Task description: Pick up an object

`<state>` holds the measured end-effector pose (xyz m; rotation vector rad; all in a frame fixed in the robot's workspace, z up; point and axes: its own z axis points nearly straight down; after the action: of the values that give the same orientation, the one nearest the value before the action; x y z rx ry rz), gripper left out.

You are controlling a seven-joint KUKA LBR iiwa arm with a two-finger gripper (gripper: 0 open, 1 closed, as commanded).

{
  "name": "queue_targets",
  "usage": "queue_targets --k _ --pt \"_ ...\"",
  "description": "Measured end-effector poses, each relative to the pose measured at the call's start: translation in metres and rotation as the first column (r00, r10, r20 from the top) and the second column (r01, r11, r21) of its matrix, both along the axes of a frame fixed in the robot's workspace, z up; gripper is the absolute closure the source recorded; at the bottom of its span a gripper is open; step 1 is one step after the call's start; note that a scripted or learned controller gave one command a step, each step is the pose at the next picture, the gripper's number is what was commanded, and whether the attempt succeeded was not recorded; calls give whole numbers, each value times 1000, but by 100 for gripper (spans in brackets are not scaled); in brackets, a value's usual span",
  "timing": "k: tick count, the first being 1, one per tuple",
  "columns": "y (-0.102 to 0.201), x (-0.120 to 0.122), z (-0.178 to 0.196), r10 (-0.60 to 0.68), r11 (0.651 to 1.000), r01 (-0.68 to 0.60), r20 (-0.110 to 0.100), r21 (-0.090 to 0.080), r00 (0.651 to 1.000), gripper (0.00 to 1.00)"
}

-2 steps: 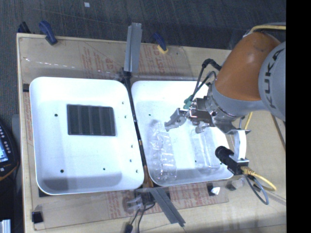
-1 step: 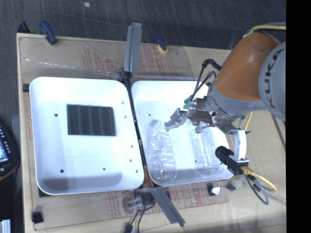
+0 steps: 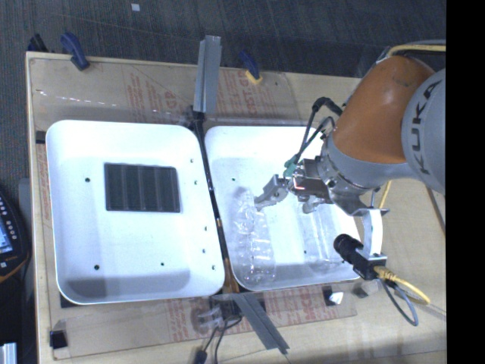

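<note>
A: Where's the arm (image 3: 386, 120) rel. to the right bin (image 3: 227, 150)?

B: You've got it over that bin, coming in from the bin's right side. Orange band sits above the bin's far-right corner; the gripper (image 3: 271, 194) hangs over the bin's middle.

A: Pincer state?

B: Fingers look spread apart, nothing between them as far as you can see. Tips are small, so treat that as approx.

A: And the object?

B: Clear plastic bottle (image 3: 254, 237) lies inside the right bin, near its left wall, stretching toward the near edge. It's just below the gripper, not in it. Something clear also lies toward the bin's right side, too faint to name.

A: Other bin?

B: Left bin (image 3: 76, 271) touches the right bin's left wall; a dark ribbed rectangle (image 3: 142, 187) lies in it.
</note>
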<state>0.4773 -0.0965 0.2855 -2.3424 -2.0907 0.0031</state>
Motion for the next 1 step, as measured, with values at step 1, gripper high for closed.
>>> queue_targets --k 1 --pt "7 0 -21 21 1000 -21 1 0 1000 0"
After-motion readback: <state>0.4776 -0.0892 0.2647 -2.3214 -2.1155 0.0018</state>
